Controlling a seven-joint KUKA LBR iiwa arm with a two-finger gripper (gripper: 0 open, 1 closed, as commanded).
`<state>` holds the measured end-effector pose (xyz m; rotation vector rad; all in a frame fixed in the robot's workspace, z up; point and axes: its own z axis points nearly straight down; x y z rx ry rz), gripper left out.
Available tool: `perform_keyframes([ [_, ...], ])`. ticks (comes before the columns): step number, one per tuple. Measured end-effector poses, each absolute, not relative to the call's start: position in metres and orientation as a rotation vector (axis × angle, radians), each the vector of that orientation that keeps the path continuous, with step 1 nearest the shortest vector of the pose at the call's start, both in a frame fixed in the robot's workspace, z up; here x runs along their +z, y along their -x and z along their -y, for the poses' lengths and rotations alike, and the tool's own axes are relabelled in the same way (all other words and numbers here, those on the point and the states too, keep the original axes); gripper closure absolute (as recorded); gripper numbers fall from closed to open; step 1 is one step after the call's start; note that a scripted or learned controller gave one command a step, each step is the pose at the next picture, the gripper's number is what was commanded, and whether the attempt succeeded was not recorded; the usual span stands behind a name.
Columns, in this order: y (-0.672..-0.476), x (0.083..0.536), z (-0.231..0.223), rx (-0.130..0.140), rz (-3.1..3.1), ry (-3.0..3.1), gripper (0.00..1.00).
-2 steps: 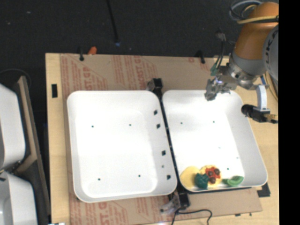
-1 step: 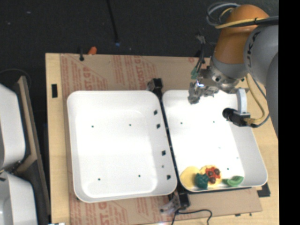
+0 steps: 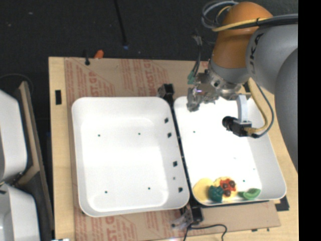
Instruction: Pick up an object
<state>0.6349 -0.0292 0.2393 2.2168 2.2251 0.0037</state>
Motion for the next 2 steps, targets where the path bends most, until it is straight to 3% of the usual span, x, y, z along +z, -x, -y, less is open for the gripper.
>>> perform_keyframes([
  [2,-0.629,0.251,-0.061,0.002,-2.225,-2.218,1.0],
])
